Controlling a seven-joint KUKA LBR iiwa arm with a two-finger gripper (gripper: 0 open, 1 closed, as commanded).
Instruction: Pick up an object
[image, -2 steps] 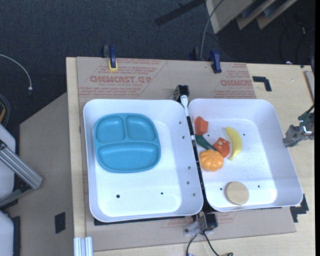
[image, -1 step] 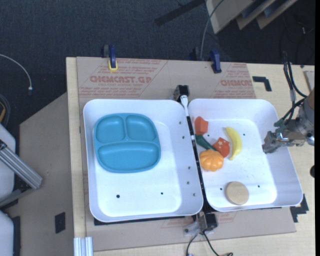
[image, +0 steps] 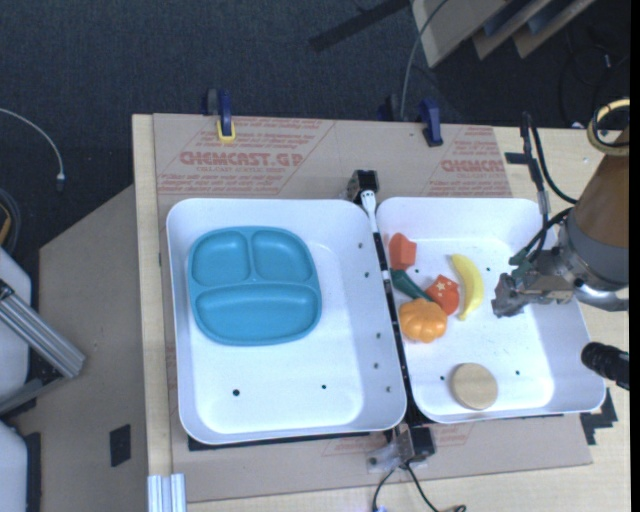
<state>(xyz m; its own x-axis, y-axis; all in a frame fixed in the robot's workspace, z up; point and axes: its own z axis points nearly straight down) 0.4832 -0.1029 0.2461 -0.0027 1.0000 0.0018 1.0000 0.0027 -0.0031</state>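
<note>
Bread roll (image: 473, 386), round and tan, sits nearest the camera in my right bin (image: 520, 215), close to its front rim. Beyond it an orange pepper (image: 423, 321) touches a red strawberry (image: 445, 292), with a yellow banana (image: 468, 284) just beside them and a carrot (image: 402, 258) with a green stem further back toward the divider. My gripper (image: 508, 297) hangs over the right bin, just right of the banana; whether its fingers are parted or closed I cannot tell. In the left bin (image: 200, 400) lies a blue divided plate (image: 256, 285).
</note>
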